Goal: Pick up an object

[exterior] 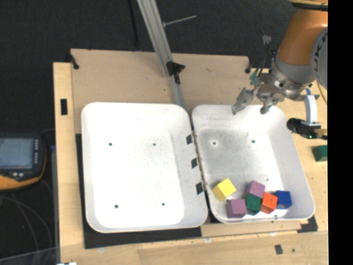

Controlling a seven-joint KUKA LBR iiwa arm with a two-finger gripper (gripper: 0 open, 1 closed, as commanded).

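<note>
Light fell evenly from above — the white bins [138,164] shone bright, nearly washed out, while the surrounding floor [33,26] stayed dark; detail was soft, slightly grainy.

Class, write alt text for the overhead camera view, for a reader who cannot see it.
A grey and orange robot arm holds its open gripper above the far edge of the right white bin, gripping nothing. Small blocks cluster at that bin's near edge: yellow, two purple, green, orange and blue. The left white bin sits alongside.
</note>
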